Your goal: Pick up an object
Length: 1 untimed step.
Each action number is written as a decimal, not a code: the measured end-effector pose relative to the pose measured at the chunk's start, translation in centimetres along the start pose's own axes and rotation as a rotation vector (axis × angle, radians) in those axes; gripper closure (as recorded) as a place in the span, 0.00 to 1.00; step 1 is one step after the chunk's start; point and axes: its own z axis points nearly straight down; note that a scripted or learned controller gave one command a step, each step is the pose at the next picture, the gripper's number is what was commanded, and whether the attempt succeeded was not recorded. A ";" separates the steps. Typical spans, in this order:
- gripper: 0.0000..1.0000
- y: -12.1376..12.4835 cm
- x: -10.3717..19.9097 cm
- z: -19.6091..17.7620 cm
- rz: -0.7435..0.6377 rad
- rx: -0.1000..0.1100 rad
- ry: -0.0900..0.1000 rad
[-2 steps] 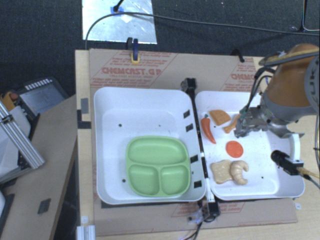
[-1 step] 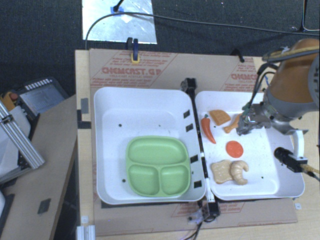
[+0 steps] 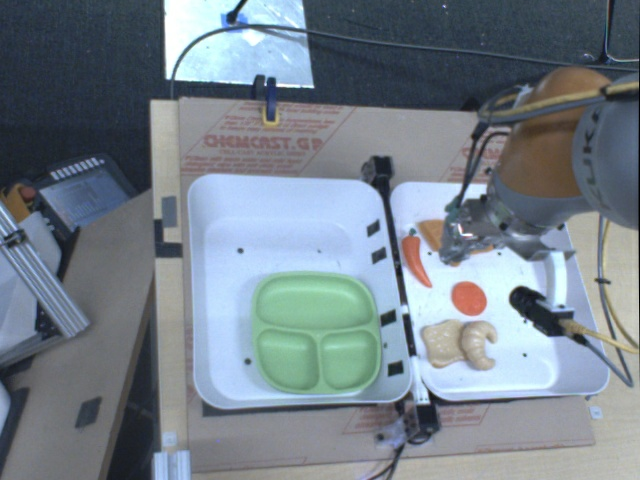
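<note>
My gripper (image 3: pixel 455 248) hangs low over the back of the right bin (image 3: pixel 575 368), right above an orange wedge-shaped piece (image 3: pixel 432 233) that it partly hides. An orange carrot-like stick (image 3: pixel 416 260) lies just to its left near the divider. In front of the gripper sit a red-orange round disc (image 3: pixel 469 297) and two beige croissant-like pieces (image 3: pixel 460 343). Whether anything sits in the gripper is hidden by the wrist.
The left bin (image 3: pixel 215 218) holds a green three-compartment plate (image 3: pixel 316 331). A black clip strip (image 3: pixel 392 258) runs between the bins. The bins rest on a cardboard sheet (image 3: pixel 300 133), with grey equipment (image 3: pixel 60 228) off the bench at left.
</note>
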 end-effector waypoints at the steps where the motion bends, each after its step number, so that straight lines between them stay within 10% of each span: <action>1: 1.00 1.9 5.0 0.5 -0.001 0.000 0.000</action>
